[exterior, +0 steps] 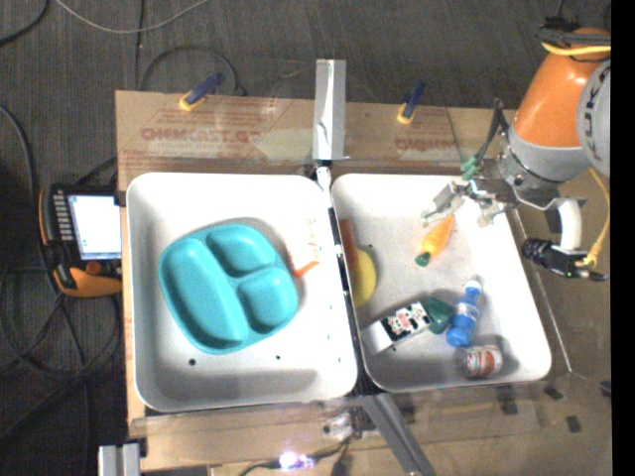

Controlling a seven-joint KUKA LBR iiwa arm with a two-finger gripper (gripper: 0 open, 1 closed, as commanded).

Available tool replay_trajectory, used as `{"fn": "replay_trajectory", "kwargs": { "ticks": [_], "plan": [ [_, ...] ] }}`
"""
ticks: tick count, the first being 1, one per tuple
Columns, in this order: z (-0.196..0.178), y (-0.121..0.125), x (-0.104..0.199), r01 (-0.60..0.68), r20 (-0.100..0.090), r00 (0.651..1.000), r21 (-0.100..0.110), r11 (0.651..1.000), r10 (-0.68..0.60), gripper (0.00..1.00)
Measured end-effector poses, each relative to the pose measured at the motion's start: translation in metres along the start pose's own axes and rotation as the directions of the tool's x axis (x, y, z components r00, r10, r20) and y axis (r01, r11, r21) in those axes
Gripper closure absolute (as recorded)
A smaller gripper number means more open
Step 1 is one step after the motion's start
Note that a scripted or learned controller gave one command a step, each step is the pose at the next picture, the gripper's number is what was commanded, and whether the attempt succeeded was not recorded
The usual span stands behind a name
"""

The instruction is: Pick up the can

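- A grey robot arm with an orange band (568, 67) reaches in from the right of the view, over the far right corner of the right-hand shallow white bin (536, 305).
- Its two-finger metal hand (462, 198) hangs above the far part of that bin, just beside an orange bottle with a green cap (434, 239); its fingers look spread apart, with nothing between them.
- The small red and white metal can (483, 361) lies on its side in the near right corner of the same bin, its long axis running roughly left to right.
- The can sits well apart from the hand, toward the near edge of the worktop and slightly to the right.
- Between them lies a blue plastic bottle with a white cap (463, 317), just beside the can.
- The left-hand white bin (149, 365) holds a turquoise divided plate (230, 286).
- Judged from this, the grasp has not begun; the hand must travel toward the near edge first.
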State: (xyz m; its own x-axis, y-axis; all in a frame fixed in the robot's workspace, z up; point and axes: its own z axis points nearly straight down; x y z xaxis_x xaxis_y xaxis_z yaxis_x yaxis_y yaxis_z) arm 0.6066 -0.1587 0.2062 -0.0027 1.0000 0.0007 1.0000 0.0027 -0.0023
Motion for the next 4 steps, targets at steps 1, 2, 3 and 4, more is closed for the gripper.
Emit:
{"fn": "replay_trajectory", "kwargs": {
  "ticks": [1,2,3,4],
  "plan": [
    [0.107,-0.042,0.042,0.158,0.0,0.987,0.0,0.987,-0.158,0.0],
    [0.116,-0.11,0.025,0.065,0.006,0.998,-0.018,0.998,-0.065,0.0],
    [0.113,-0.065,0.034,-0.282,0.001,0.96,0.001,0.96,0.282,0.0],
    [0.115,-0.113,-0.014,-0.468,-0.01,0.884,-0.019,0.883,0.468,0.0]
  ]
}}
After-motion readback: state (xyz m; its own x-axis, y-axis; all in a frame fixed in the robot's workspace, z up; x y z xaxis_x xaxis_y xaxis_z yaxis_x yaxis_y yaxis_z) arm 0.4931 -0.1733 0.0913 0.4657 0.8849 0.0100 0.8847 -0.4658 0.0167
